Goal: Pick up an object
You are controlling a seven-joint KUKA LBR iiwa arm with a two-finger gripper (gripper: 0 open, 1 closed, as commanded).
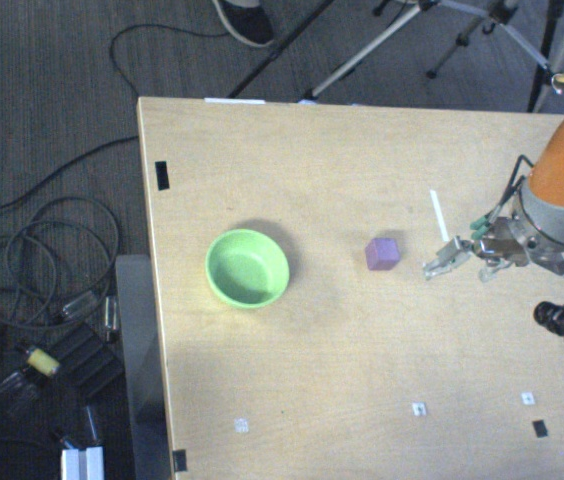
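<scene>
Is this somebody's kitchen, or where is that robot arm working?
Probably a robot lab, not a kitchen. A plain wooden bench holds just a green bowl and purple cube, with loose cables and tripod legs on grey carpet.

Left of the silvery gripper, a purple block; farther left, a light green bowl; tan bench.

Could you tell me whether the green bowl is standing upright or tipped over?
Upright: the green bowl sits mouth up on the bench, its round rim and hollow inside facing the camera.
</scene>
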